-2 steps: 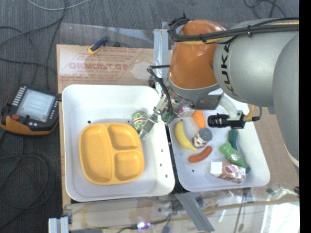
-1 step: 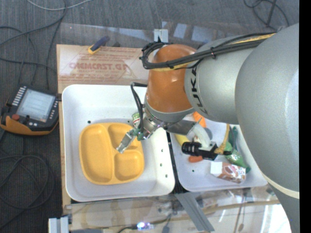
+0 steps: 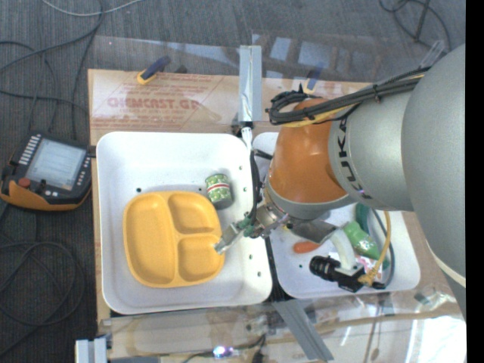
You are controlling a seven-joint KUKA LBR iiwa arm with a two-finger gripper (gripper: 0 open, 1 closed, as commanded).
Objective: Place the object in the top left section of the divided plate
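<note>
Object: small green-and-white cylinder point(image 3: 218, 190), in the left shallow white bin point(image 3: 151, 146), just off the plate's upper right rim, outside every section.
Plate: yellow plastic divided plate point(image 3: 155, 237), three sections.
Gripper: two-finger gripper point(image 3: 227, 242) over the plate's right rim, below the cylinder and apart from it.
Jaws: opening cannot be told.
In the way: the grey arm point(image 3: 423, 142) covers much of the right white bin point(image 3: 287, 274).
Right bin: orange carrot-shaped piece point(image 3: 306, 246), green piece point(image 3: 361, 240).
Counts: two bins, one plate, one cylinder.

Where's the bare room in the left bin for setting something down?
The white left bin is bare along its far strip, between its rim and the yellow divided plate, left of the small green-and-white can. All three plate sections are bare. Crowded: the plate's right edge, where the gripper sits near the can.
</note>
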